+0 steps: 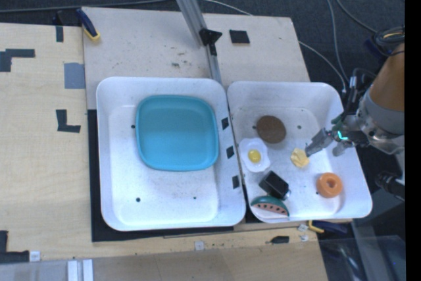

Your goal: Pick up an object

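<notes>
Right bin (342,102) | end effector (317,143) grip unclear | beside yellow piece (300,158), orange ring (329,185)

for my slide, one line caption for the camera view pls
Tool poised beside a yellow piece in the right bin; blue plate in the left bin.

The grey arm's gripper (317,143) is hanging over the right shallow white bin (316,94), its tip just beside a small yellow lump (299,158). A brown round disc (270,129), a fried-egg toy (254,156), a black block (274,184), an orange ring (329,185) and a watermelon-slice toy (270,209) are lying around it. A square turquoise plate (177,133) is sitting in the left white bin (118,207) on the pale wooden tabletop (145,43).
</notes>
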